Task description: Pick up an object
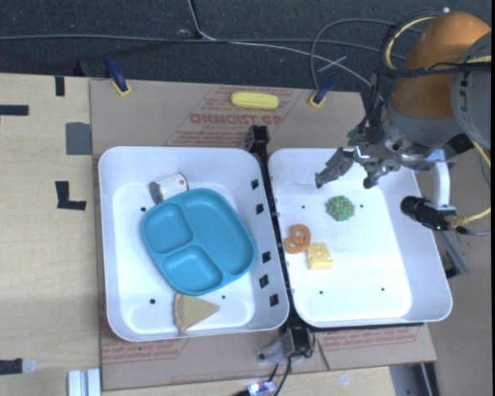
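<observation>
My gripper [347, 174] hangs open over the back of the right bin [396, 291], its two dark fingers spread wide with nothing between them. Just below it on the bin floor lies a small green broccoli-like ball [340, 208]. Further forward and left sit an orange pretzel ring [297, 238] and a yellow cheese block [318, 258]. The left bin [120, 246] holds a blue divided plate [198, 239], a small white cup on its side [170, 186] and a tan wedge [193, 311].
A yellow banana-like item [254, 101] lies on the cardboard behind the bins. Clamps [118, 81] pin the cardboard at the back. A black divider [268, 221] runs between the bins. Cables loop above the arm at the upper right.
</observation>
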### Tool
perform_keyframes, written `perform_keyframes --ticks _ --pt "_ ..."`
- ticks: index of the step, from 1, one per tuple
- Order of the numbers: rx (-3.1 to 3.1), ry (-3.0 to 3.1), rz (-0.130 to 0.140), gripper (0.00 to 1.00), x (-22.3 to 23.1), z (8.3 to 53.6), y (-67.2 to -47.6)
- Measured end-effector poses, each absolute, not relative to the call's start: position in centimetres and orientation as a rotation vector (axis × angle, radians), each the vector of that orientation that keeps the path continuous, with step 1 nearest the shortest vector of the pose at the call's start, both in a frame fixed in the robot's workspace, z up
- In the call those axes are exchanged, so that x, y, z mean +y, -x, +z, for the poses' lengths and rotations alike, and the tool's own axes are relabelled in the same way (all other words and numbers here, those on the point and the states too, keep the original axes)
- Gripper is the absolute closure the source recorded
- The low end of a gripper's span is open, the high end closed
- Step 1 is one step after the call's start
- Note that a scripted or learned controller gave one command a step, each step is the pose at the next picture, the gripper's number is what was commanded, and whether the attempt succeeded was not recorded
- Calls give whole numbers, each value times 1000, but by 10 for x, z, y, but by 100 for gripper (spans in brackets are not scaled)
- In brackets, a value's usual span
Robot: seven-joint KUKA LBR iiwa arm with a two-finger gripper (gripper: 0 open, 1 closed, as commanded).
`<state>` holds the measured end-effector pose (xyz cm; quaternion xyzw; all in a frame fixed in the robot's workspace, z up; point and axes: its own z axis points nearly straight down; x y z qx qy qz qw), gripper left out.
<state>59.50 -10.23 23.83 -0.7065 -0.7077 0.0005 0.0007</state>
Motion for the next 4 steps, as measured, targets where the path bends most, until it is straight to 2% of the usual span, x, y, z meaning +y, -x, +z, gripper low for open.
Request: perform_keyframes --ticks 3,4 --pt "-2225 2221 3 0 -111 85 -603" --pt "-2227 2220 -1 100 -110 97 -603"
